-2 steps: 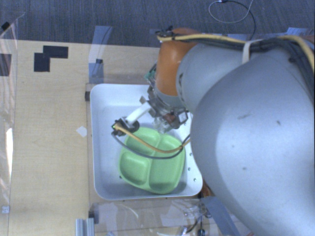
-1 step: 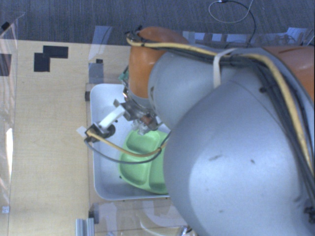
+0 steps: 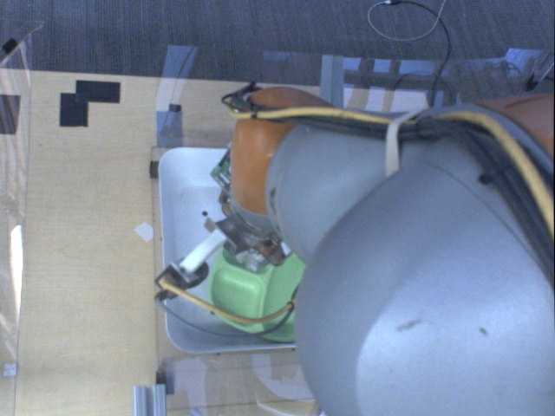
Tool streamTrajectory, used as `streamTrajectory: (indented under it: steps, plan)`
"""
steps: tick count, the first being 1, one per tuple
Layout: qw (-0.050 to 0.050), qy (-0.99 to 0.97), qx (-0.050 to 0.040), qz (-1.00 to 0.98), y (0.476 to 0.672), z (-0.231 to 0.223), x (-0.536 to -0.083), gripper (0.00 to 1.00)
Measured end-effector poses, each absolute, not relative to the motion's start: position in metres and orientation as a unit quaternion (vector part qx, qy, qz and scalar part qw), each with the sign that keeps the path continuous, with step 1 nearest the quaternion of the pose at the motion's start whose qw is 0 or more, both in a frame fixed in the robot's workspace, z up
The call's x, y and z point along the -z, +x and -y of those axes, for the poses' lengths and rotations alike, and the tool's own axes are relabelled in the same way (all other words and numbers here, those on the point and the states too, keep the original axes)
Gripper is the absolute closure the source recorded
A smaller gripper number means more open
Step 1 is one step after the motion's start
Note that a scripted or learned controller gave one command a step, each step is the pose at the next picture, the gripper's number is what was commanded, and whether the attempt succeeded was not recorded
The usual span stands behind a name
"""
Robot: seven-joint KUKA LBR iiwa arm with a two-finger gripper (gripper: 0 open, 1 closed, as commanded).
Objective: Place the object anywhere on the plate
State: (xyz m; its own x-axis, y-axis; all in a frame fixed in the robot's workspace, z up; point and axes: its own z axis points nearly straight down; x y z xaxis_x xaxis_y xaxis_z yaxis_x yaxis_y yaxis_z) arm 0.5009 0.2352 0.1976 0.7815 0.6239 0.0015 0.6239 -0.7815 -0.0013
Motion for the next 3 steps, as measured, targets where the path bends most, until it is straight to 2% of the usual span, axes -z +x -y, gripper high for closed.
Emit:
streamTrajectory:
  steps: [1, 2, 3]
  plan:
    - [0.001, -0.981, 0.0026, 0.193, 0.488, -0.229, -0.246, 1.00]
    - [0.001, -0.981, 0.0025, 0.193, 0.488, -0.230, -0.246, 0.00]
    - [0.001, -0.981, 0.0048, 0.194, 0.489, -0.230, -0.257, 1.00]
